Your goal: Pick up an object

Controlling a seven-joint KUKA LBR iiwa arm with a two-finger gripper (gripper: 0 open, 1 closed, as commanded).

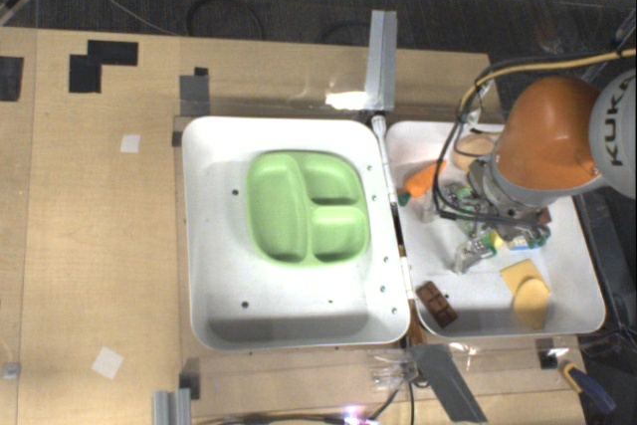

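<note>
My gripper [476,249] reaches down into the right bin [587,314], under the arm's orange band [545,134] and a tangle of cables. It hangs low over the bin's middle, right by a small green-and-yellow object [486,243] that the wrist partly hides. An orange piece [422,178] lies to the gripper's upper left. A brown chocolate-like block [436,304] sits at the bin's front left corner. In front of the gripper and to its right rests a yellow object [528,289]. A tan round item [474,146] peeks out behind the arm.
The left bin [214,314] holds a green divided plate [305,206] in its middle. A metal post [382,60] stands behind the wall shared by the bins. The arm's body covers the right bin's back right part.
</note>
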